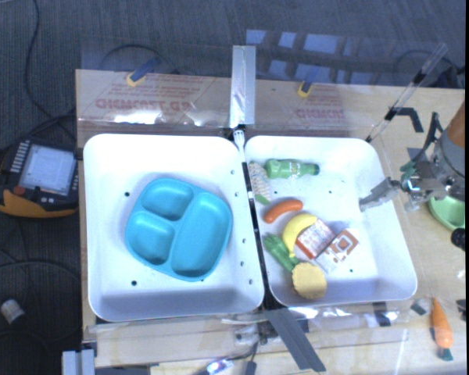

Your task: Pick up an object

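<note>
Gripper (391, 190) hangs at the right bin's (391, 276) right rim, apparently clear of everything; its jaw state cannot be told. Toy food — green bottle (291, 168), sausage (283, 208), carton (327, 242) — lies clustered in that bin.

Right bin (391, 233), objects clustered left of centre. Green bottle (291, 168) lying on its side near the back wall. Orange sausage-shaped toy (284, 208) below it, tilted. Yellow lemon-like toy (296, 228) touching a red-and-white carton (326, 243), which lies flat and tilted. Green vegetable toy (278, 251) along the left wall. Round yellow-tan piece (309, 280) nearest the front wall, just below the carton.
</note>
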Robot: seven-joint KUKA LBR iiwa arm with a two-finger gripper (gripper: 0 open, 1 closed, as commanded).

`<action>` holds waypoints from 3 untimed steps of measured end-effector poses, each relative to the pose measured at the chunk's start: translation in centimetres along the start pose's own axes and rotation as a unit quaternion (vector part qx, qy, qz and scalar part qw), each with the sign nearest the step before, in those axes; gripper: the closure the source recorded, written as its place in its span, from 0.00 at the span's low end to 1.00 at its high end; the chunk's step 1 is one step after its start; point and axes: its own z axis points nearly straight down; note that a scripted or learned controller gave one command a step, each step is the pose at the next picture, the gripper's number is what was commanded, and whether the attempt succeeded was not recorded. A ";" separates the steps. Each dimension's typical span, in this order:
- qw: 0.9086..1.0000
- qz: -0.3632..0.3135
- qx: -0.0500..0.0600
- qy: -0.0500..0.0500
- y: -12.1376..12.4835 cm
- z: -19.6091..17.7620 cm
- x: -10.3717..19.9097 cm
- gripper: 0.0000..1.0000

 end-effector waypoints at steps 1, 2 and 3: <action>0.992 -0.129 0.000 0.000 2.8 11.0 4.4 0.00; 0.982 -0.189 -0.008 -0.006 3.2 15.3 10.0 0.00; 0.982 -0.187 -0.001 -0.002 3.2 1.1 4.3 0.00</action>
